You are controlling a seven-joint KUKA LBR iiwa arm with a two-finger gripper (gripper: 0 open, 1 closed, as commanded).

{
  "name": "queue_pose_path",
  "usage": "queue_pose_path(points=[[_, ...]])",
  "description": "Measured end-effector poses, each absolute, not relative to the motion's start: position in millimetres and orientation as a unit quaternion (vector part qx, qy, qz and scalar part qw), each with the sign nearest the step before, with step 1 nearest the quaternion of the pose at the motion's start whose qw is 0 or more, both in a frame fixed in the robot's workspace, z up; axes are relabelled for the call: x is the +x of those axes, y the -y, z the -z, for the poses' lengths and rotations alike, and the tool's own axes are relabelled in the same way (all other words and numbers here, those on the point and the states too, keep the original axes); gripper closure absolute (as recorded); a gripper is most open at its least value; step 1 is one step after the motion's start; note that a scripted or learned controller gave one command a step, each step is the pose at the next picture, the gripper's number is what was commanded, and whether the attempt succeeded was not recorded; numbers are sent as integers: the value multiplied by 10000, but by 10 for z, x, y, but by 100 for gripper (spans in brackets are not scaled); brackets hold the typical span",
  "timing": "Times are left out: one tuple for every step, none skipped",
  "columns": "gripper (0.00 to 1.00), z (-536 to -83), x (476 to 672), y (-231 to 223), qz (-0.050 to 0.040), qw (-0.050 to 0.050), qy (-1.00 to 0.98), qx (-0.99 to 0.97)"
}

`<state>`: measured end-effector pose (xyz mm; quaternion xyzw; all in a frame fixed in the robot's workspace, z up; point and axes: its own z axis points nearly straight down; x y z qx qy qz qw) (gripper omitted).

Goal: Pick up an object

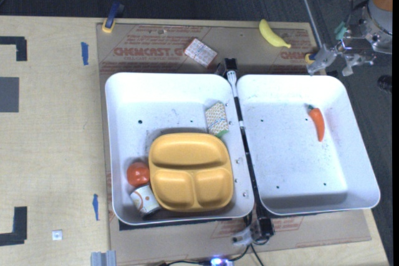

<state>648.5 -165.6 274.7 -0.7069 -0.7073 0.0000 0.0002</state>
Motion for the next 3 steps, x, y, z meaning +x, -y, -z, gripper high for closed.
queue_pose_path(points=[[0,-1271,6096,1749,-1,-4,7070,-7072],[0,-857,6071,1443,3,-2,7075,-7067],[0,-855,5975,1141,-2,5,7074,-7069]])
